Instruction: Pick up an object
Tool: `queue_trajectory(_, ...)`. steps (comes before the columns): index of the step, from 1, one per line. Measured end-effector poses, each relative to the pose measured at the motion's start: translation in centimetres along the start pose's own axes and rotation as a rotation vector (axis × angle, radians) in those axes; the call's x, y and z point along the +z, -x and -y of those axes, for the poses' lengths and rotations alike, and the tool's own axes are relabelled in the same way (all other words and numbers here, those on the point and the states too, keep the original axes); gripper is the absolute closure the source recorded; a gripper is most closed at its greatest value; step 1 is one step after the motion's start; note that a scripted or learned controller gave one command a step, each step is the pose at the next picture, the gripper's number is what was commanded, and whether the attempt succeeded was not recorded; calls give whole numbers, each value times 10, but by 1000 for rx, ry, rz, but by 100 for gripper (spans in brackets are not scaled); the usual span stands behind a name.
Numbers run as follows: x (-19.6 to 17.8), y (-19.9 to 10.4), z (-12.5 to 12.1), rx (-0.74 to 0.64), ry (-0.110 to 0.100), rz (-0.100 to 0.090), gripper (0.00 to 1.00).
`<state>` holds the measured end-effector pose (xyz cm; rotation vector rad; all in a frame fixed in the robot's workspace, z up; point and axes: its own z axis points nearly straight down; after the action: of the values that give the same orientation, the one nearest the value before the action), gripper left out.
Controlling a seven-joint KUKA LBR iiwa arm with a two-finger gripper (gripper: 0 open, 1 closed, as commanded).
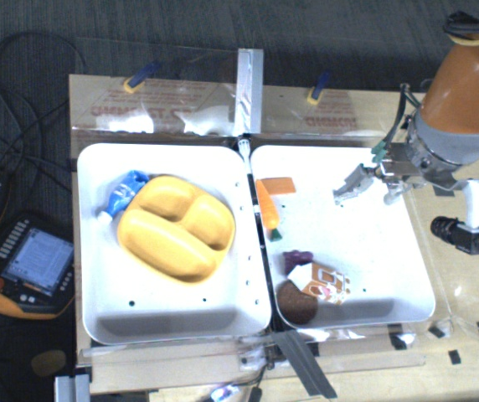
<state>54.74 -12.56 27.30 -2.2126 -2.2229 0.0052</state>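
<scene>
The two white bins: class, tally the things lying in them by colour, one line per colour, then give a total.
Yellow: 1, the big pad
Blue: 1, the wrapper
Orange: 1, the block
Purple: 1, the small piece
Brown: 1, the round lump
White and brown: 1, the packet
Total: 6

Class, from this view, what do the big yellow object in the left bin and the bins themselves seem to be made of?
Yellow object: probably soft foam or rubber, matte; rounded, pillowy lobes with no sharp glare. Bins: likely moulded plastic, smooth white with a slight sheen, rounded corners and rims.
</scene>
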Motion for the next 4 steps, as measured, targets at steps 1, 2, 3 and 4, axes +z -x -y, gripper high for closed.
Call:
queue_trajectory(1,95,-15,13,5,-1,0,0)
queue_trajectory(2,184,-20,43,-36,16,3,0)
queue_trajectory(3,174,-19,39,-36,22,1,100)
queue_trajectory(4,176,-20,41,-37,16,0,0)
